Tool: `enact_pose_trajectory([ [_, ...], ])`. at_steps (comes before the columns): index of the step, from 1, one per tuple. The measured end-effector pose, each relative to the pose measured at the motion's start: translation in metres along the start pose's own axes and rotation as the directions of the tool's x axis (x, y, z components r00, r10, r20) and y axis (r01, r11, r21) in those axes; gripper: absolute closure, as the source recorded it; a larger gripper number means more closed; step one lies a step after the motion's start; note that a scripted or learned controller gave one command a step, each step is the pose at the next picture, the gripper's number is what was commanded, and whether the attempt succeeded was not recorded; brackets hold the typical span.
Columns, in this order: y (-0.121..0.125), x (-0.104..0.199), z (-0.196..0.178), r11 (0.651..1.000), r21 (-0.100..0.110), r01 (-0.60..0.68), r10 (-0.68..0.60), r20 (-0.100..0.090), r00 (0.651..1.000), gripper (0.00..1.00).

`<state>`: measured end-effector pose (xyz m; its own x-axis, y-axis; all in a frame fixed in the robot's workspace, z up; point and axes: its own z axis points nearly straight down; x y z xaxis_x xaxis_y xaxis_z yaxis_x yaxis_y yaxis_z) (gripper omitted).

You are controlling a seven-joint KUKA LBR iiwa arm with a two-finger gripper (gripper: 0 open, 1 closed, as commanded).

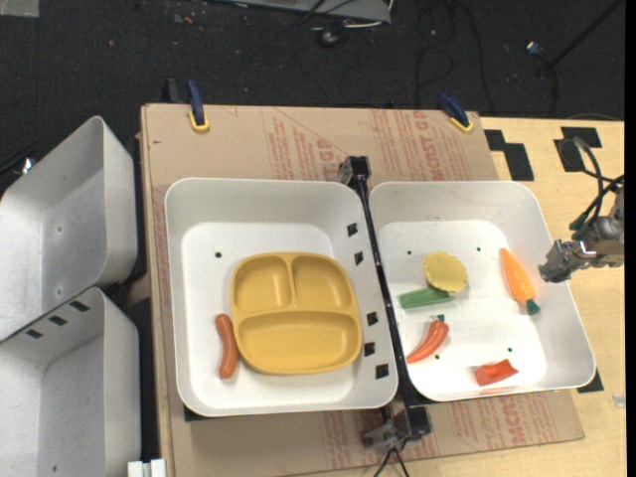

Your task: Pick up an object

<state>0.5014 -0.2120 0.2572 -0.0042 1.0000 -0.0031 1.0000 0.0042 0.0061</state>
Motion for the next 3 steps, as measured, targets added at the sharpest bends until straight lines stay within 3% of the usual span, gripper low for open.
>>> enact_pose_trajectory([
  [1, 0.002, -0.001, -0.045, 1.0, 0.0, -0.001, 0.001, 0.0, 1.0, 1.0],
  [3, 0.004, 0.109, -0.043, 1.0, 0.007, 0.004, -0.004, -0.005, 1.0, 1.0],
])
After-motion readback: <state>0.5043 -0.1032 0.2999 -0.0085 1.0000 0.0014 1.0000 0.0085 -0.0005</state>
